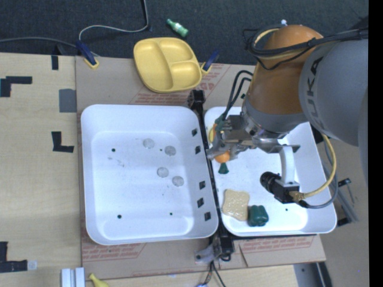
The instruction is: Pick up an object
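Several small things lying in the right bin (311, 223), lower right of centre in the frame: orange rounded piece (222, 156) at the bin's left wall, right under the gripper (224, 141), partly hidden by it; thin dark green piece (224, 168) just below the orange one, upright or nearly so; pale tan sponge-like square (236, 204) lower down near the bin's front left corner, rough-surfaced, flat on the floor; dark green blocky lump (258, 215) touching or just beside the square's right edge. Black fitting with a yellow hose (276, 186) to the right of these, over the white floor.

Gripper low over the bin's left side, at or against the orange piece; cannot tell whether fingers open or closed, nor whether anything held. Grey arm (338, 82) entering from the right edge, orange band (281, 70) bulking above the wrist at upper right, wrist turned down and leftward, cables looped around it.

Left bin (96, 136) filling the frame's centre left, white, with a few grey round marks on its floor. Yellow two-part dish (167, 64) above the bins at top centre, on the cardboard; small green object (177, 26) further up on the dark mat.
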Robot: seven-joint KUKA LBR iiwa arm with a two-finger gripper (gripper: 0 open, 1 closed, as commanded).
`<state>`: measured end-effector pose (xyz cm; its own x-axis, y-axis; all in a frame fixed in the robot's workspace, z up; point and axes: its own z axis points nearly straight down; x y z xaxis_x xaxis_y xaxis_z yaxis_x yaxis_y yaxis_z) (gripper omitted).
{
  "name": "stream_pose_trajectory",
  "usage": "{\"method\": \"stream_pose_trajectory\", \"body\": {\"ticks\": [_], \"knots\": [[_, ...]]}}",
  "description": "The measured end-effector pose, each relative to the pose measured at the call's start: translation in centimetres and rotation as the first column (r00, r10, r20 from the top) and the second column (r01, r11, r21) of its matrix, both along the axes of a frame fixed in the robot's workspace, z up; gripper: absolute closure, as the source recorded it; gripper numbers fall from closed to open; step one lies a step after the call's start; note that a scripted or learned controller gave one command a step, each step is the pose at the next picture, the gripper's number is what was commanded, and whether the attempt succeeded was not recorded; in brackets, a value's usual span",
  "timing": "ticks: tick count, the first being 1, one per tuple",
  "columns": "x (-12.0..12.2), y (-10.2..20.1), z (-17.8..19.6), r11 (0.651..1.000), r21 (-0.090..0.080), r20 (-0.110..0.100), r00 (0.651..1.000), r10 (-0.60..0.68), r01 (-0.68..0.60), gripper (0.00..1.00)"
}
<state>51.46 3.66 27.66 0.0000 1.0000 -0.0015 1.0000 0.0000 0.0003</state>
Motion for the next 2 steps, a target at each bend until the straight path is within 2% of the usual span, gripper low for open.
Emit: {"method": "stream_pose_trajectory", "body": {"ticks": [1,2], "knots": [[-3.1,-0.1,-2.3,1.0,0.001,-0.002,1.0,0.001,-0.001,1.0],[-3.1,2.4,-2.4,1.0,0.001,-0.003,1.0,0.002,-0.002,1.0]]}}
